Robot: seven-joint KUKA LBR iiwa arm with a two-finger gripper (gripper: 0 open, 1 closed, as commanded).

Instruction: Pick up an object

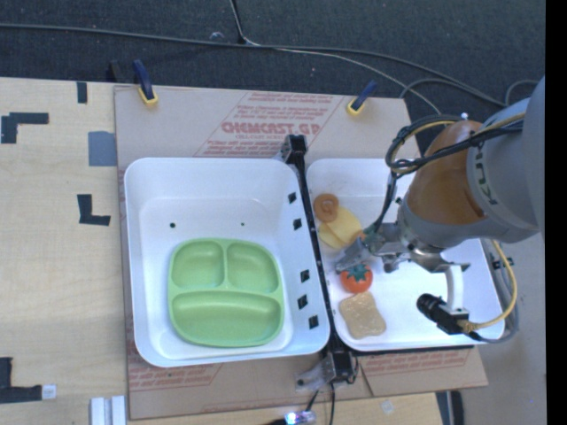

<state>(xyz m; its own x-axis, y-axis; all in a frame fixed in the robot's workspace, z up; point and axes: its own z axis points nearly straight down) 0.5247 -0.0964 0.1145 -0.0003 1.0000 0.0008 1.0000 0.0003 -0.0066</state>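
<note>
Overhead, the grey arm reached across the right bin, and its gripper sat low among the toy food there. Whether its claw was open or closed could not be made out — the wrist and the clutter hid the tips. Taking the red tomato as the marker: the gripper was just above it, close enough that contact could not be ruled in or out. A yellow cheese-like block lay beyond the tomato, toward the far wall, with a small orange round piece farther still. A tan slice of bread lay just on the tomato's near side. Left of the tomato, past the divider, the left bin held a green sectioned plate.
</note>
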